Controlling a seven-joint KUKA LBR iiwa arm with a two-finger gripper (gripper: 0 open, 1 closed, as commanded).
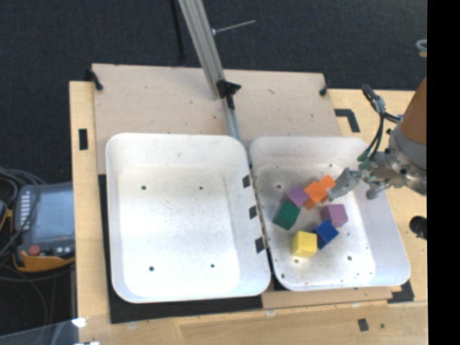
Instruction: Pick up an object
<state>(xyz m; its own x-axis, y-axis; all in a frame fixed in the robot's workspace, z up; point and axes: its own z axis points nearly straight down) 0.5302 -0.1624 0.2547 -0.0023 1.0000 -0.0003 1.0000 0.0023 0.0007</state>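
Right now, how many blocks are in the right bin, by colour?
Orange block: 1
Purple blocks: 2
Green block: 1
Blue block: 1
Yellow block: 1
Total: 6

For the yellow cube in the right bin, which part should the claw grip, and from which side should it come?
Grip the yellow cube from above, across its near-left and far-right faces. Its near and left sides look free; the blue cube sits close against its right, so a finger there has little room. Its flat faces suit a straight pinch.
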